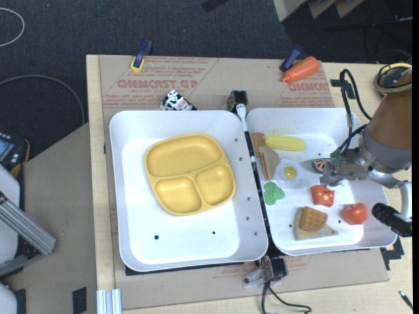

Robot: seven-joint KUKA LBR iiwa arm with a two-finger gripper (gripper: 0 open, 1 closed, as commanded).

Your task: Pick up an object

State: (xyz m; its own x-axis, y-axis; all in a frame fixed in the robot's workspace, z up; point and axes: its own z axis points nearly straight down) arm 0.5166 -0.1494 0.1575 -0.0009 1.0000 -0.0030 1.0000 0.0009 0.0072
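gripper: grip unclear | left bin: yellow tray | right bin: toy foods

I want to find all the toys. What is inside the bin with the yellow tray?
The left bin holds just the yellow tray, with its three sections bare. Whatever lies beneath the tray is covered, so I cannot tell.

The bench carries two white bins side by side: the left bin and the right bin. An orange clamp grips its far edge.
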